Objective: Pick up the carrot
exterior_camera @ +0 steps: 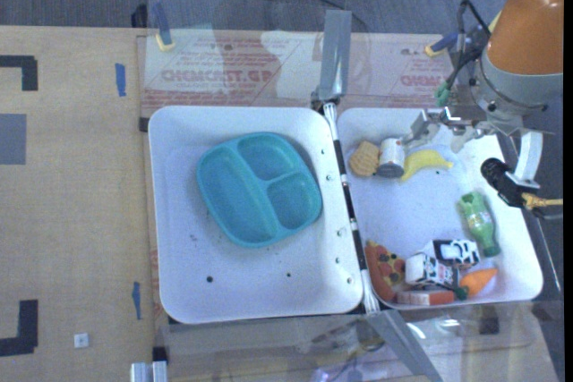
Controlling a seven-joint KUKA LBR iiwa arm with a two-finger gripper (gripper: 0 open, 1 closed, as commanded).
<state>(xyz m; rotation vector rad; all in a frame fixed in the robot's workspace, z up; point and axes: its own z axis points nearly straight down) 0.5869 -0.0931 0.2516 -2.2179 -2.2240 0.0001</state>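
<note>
The carrot (481, 280), orange with a green stub at its left end, lies in the near right corner of the right bin (524, 282). It sits just in front of a black-and-white cow-patterned carton (457, 251). My gripper (430, 126) hangs over the far side of the same bin, above a yellow banana (426, 162) and a small grey can (390, 157). It is well away from the carrot, with nothing seen in its grasp.
The right bin also holds a tan cracker (363, 158), a green bottle (478, 224), a pizza slice (381, 269) and a small white-and-red box (419, 269). A blue divided plate (260, 189) lies in the left bin (179, 282).
</note>
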